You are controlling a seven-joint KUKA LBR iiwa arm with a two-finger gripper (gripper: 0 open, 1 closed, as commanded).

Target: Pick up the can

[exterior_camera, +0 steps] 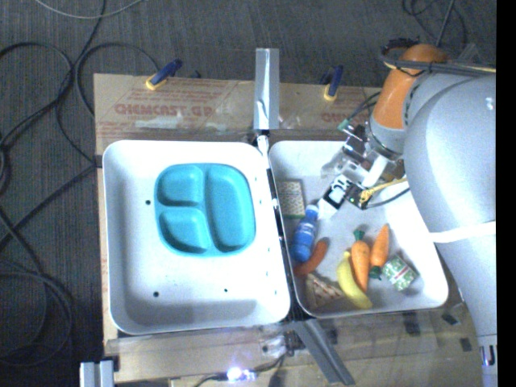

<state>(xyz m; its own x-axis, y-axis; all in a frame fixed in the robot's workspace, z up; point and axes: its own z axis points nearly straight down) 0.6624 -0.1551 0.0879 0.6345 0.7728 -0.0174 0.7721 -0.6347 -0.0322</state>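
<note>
- Gripper (343, 166): one, hanging over the 12 o'clock part of the right bin (435, 295); whether it is spread or closed cannot be told, and nothing is seen in its grasp.
- Arm (451, 160): one, grey with an orange band above the wrist, entering from 3 o'clock and bent down toward the bin.
- Can (399, 273): one, green and white, lying tilted at 4 o'clock in the right bin, well apart from the gripper and just beside a carrot.
- Carrots: three. One (380, 244) at 11 o'clock of the can, one (360, 263) touching the banana, one (318, 255) against the bottle.
- Banana (351, 285): one, yellow, at 6 o'clock in the bin.
- Bottle (305, 234): one, blue with a white cap, at 9 o'clock in the bin.
- Tan mesh pad (292, 193): one, at 12 o'clock of the bottle.
- Brown item (322, 290): one, kind unclear, at 7 o'clock.
- Left bin (121, 240): one, holding one blue divided tray (205, 208).
- Bench (193, 107): one, bearing both bins, with two clamps (164, 72) at its 12 o'clock edge.
</note>
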